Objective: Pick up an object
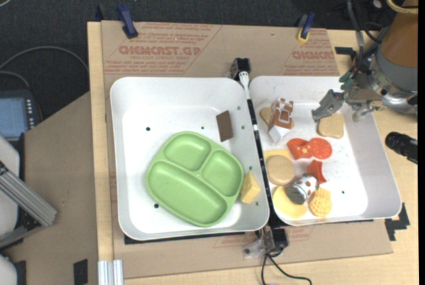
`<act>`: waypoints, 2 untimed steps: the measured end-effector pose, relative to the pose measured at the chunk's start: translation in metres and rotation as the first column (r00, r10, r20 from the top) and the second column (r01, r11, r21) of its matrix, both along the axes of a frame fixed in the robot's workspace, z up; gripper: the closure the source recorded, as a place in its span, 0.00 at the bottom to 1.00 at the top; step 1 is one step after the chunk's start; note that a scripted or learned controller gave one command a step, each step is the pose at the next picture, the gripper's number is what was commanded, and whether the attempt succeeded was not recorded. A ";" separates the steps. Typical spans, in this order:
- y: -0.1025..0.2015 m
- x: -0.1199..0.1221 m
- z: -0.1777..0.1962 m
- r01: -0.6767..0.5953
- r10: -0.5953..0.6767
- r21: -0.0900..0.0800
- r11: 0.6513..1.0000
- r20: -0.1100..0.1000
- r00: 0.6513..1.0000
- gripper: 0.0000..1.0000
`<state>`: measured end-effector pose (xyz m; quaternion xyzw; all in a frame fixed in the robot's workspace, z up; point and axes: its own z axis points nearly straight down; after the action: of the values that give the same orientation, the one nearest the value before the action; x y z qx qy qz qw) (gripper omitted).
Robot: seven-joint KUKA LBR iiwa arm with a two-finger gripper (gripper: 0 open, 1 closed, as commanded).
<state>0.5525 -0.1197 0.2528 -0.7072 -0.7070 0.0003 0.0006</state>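
Observation:
My gripper [344, 111] hangs over the upper right part of the right bin [378, 177], its fingers spread open with nothing between them. Just below it lies a tan cookie-shaped piece [331, 126]. Further left in the same bin sit a brown and white toy [283, 113], a red piece [310, 149], a tan round disc [279, 169], a yellow disc [288, 204] and a small waffle-patterned piece [320, 202]. A small round black, white and red toy [304, 188] rests on the yellow disc.
The left bin [133, 111] holds a green divided plate [194, 177], a brown rectangular block [224, 125] and a yellow wedge [250, 189] by the dividing wall. Blue clamps [127, 20] pin the cardboard base at the back.

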 end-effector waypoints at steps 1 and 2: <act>0.004 -0.007 -0.138 0.000 0.000 0.003 1.000 -0.014 1.000 0.00; 0.003 -0.071 -0.166 0.004 -0.004 0.000 1.000 0.006 1.000 0.00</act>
<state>0.4819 -0.1165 0.0864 -0.7087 -0.7056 -0.0017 -0.0014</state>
